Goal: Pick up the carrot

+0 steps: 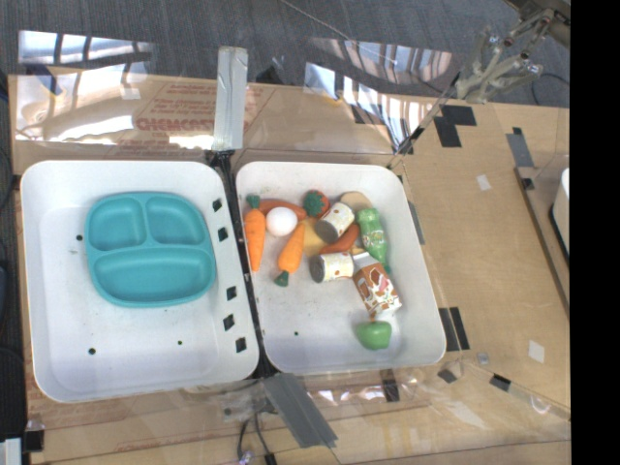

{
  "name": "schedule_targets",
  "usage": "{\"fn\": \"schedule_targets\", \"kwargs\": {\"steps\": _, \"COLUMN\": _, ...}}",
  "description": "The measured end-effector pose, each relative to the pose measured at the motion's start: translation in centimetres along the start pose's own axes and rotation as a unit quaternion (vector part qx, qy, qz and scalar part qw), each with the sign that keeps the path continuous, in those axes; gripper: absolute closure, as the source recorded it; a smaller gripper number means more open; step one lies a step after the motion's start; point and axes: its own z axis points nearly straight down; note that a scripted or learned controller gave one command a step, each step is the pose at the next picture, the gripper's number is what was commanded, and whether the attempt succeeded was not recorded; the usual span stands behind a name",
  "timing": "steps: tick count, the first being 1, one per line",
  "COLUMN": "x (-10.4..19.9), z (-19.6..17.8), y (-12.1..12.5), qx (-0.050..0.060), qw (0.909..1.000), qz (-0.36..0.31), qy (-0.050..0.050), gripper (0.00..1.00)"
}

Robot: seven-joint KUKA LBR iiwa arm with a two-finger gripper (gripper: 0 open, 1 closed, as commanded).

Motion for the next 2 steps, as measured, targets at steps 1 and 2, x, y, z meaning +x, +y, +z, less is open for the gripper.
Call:
{"fn": "schedule_targets", "kwargs": {"steps": 1, "x": -0.02, "z": -0.02, "y": 0.01, "qx": 0.000, "qw": 0.9986, "qz": -0.054, "qy": 0.000, "gripper": 1.00}}
{"fn": "schedule_targets", "kwargs": {"steps": 2, "x": -0.03, "z": -0.03, "y": 0.01, "qx": 0.001, "qw": 0.9946, "qz": -0.104, "qy": 0.000, "gripper": 1.00}}
